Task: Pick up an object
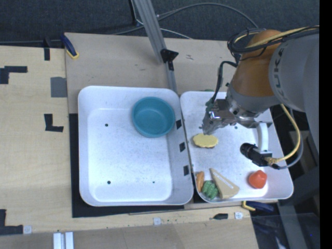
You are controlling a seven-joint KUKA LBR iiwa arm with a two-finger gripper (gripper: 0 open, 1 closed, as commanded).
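Camera view puts the gripper (211,126) right of centre in the frame, low over the right bin (277,191), its dark tips just above the upper edge of a flat yellow cookie-like piece (205,141). I cannot tell how the gripper is set, and nothing can be seen held in it.

The yellow piece, the likeliest target, lies on the bin floor near the left wall. To do this step well, the tips should probably centre over the piece, straddle its narrow width, and come down flush, since so thin a thing may slip out.

Further out, toward the lower edge of the frame, lie an orange carrot (200,180), a green piece (209,189), a tan wedge (224,184) and a red tomato (257,179). A blue bowl (153,116) sits in the left bin (98,185).
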